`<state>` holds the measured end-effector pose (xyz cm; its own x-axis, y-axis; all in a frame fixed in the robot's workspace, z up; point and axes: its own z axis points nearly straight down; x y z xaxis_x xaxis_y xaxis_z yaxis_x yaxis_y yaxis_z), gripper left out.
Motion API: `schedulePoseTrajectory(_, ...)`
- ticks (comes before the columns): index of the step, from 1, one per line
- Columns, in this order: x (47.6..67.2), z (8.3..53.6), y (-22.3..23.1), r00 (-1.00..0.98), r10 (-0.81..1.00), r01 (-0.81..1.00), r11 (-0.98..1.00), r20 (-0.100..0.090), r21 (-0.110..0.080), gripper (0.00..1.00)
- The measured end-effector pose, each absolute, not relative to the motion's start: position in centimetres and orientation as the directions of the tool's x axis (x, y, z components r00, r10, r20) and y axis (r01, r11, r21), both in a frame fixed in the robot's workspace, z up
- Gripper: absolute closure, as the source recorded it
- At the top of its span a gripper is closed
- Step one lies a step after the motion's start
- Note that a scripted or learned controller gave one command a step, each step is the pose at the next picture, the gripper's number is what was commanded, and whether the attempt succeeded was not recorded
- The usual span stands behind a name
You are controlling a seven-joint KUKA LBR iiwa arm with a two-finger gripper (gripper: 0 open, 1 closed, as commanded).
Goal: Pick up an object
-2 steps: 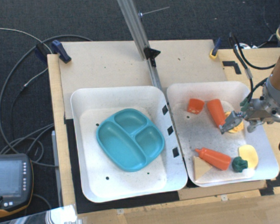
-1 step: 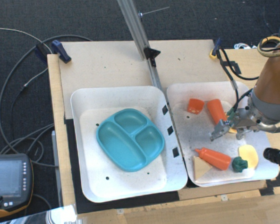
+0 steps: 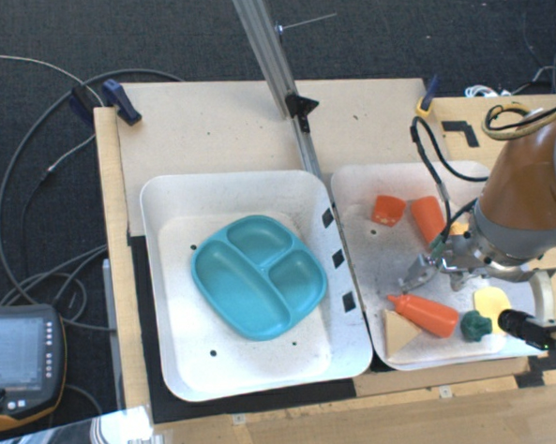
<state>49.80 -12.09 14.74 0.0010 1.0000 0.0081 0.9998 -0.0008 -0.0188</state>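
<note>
Left bin (image 3: 168, 270) holds a teal divided plate (image 3: 259, 276), roughly centre. Right bin (image 3: 351, 193): orange block (image 3: 388, 210) and orange cylinder (image 3: 428, 220) at 12 o'clock, orange bottle (image 3: 425, 314) with a tan wedge (image 3: 397, 331) at 6. Gripper (image 3: 420, 273) mid-bin, above the bottle, holding nothing; fingers look slightly apart, blurry. Green piece (image 3: 475, 325) and yellow disc (image 3: 490, 301) at 4 o'clock.

Tabletop (image 3: 216, 126): pale wood, speckled, two white bins side by side on it, touching. Right bin (image 3: 351, 188) sits under the fingers (image 3: 422, 271); left bin (image 3: 164, 200) is well to their left. Blue clamp (image 3: 120, 102) on the far-left tabletop corner, far from the fingers. Black mat (image 3: 157, 397) under left bin.
</note>
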Motion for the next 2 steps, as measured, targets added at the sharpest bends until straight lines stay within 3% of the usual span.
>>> schedulePoseTrajectory(1, 49.6, 9.3, -11.9, 0.001, 1.000, 1.000, -0.001, 0.009, -0.018, 0.00)
schedulePoseTrajectory(2, 49.8, 10.8, -12.0, 0.004, 1.000, 1.000, -0.004, 0.008, -0.008, 1.00)
